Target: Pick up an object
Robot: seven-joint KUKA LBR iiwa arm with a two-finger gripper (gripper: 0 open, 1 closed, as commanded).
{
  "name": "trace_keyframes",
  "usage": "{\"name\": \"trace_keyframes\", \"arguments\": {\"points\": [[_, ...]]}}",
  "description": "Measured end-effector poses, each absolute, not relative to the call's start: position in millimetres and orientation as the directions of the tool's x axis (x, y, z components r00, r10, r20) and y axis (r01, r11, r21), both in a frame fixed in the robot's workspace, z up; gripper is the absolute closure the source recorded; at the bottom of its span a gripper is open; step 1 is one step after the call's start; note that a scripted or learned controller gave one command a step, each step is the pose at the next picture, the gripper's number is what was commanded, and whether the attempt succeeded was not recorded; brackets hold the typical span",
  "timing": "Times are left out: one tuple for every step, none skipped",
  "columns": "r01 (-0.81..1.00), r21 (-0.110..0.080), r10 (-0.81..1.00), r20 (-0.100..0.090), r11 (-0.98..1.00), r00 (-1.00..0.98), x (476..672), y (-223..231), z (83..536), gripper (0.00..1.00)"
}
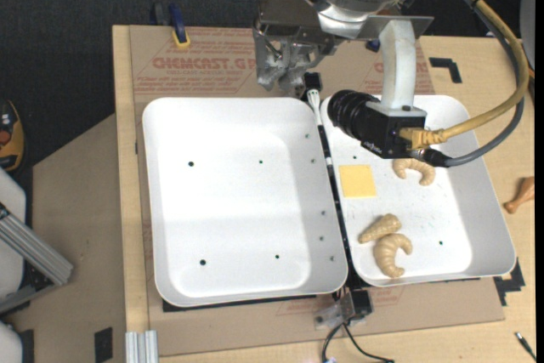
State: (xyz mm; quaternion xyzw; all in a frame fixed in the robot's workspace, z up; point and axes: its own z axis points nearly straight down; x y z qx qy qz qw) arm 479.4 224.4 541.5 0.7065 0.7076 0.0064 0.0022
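Nearest candidate: a yellow square [357, 180], flat on the floor of the right bin [476, 208], close beside the seam where the two bins meet, at centre-right of the frame. No long axis to speak of (a flat square, edges roughly in line with the bin walls), so no approach angle favoured.

Right of it and slightly higher: a curved tan piece [414, 172], partly tucked under a black cylinder [367, 121] mounted on the arm. Below the square, toward the lower right: two more curved tan pieces, an upper one [378, 227] and a lower one [393, 252], touching or nearly so, each bent like a crescent, long axes running roughly left to right.

Further out, up and to the left: the gripper [289, 68], at top centre, hanging over the cardboard just past the far rims of the bins, about above the seam. Open or closed: impossible to tell at this angle, amid the metal and shadow. Nothing visibly held.

Deciding relation: square down and to the right of the gripper in the frame, well apart. Judged need: a shift toward the lower right before any descent, probably with care for the thin flat shape, hard to get under.

To the left: the left bin [170, 183].
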Motion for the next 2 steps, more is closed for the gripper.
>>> {"name": "trace_keyframes", "arguments": {"points": [[1.0, -0.017, 1.0, -0.008, -0.002, 0.002, 477.3, 224, 374, 1.0], [1.0, 0.011, 1.0, 0.005, 0.001, -0.001, 479.7, 221, 479, 1.0]]}}
